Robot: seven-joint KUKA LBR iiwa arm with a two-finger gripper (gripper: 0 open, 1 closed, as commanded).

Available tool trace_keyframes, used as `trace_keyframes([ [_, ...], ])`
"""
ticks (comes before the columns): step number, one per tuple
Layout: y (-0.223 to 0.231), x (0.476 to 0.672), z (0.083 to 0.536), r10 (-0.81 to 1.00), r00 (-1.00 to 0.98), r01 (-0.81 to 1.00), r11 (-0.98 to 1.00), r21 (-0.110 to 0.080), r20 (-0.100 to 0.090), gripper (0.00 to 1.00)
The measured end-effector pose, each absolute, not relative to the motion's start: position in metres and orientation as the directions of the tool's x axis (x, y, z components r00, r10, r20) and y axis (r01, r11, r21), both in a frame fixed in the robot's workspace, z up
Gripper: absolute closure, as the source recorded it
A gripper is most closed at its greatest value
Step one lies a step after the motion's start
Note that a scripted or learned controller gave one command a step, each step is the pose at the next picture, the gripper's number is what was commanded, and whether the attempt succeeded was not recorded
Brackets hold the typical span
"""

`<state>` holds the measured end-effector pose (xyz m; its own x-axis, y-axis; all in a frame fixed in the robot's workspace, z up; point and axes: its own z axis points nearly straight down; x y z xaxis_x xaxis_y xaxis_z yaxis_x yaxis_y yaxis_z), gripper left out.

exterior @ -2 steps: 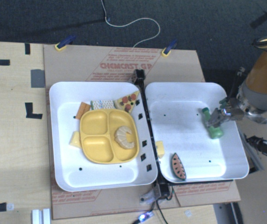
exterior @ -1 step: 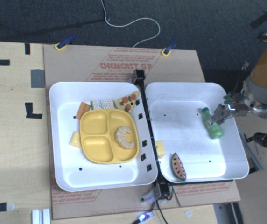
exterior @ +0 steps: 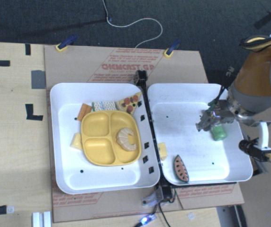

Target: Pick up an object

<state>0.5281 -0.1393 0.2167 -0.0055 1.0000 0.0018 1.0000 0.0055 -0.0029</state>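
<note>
Left bin (exterior: 59, 141): contains a yellow divided plate (exterior: 100, 145) with a croissant (exterior: 127, 139) in its right compartment; small flat toy-food pieces lie tucked around the plate's far and left edges, including an orange piece (exterior: 84, 111) and a pizza slice (exterior: 130, 102). At the divider between bins, just inside the right bin (exterior: 183, 174): a small yellow block (exterior: 162, 150). Near edge of right bin: a watermelon slice (exterior: 181, 168), lying flat, well apart from everything else. Right side of right bin: a small green object (exterior: 218, 133), directly below the gripper (exterior: 210, 120) and apparently touching it. Finger state cannot be told; grasp not confirmed, since the green object is not visibly clamped between fingers. Handling judgement for the green object: likely light, rigid plastic, smooth and somewhat slippery; not fragile. Recommended hold: across its narrower width, near the middle, with approach from above. Risk: sliding on the smooth bin floor toward the right wall if contacted off-centre.
</note>
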Motion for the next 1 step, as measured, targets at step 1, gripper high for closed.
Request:
trace_keyframes([
  [1,-0.0806,0.5323,0.2276,1.000,-0.008,1.000,0.008,-0.001,0.002,1.00],
])
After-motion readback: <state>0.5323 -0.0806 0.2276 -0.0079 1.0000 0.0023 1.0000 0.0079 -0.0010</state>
